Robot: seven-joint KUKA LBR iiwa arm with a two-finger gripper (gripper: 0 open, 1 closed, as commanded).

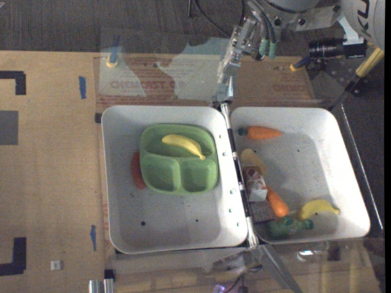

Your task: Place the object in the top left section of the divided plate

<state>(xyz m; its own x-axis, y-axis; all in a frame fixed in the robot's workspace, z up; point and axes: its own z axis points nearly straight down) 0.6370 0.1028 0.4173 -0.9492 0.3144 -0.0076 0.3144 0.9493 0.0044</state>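
Banana (182,145) lies in the top compartment of the green divided plate (179,174), long axis running from upper left down to lower right, spanning most of that section. Plate has 3 compartments: 1 wide one at the top, 2 smaller ones below it. Whether the top strip splits into left and right parts, I can't tell from this angle.

Plate sits in the left bin (122,212), toward its upper middle. A red-orange item (137,170) is tucked against the plate's left edge, partly hidden under the rim.

Gripper (227,73) hangs above the bench just behind the seam between the 2 bins, well apart from the plate. Nothing visible between its tips. Open or closed: can't tell, the view is too oblique and the tip is small.

Right bin (317,163) holds: a carrot (262,132) near the top left, a pale yellow piece (252,160) by the divider, a small packet (256,185) below it, a 2nd orange carrot-like piece (277,204), a 2nd banana (318,209) at lower right, and a green item (287,227) along the bottom edge.
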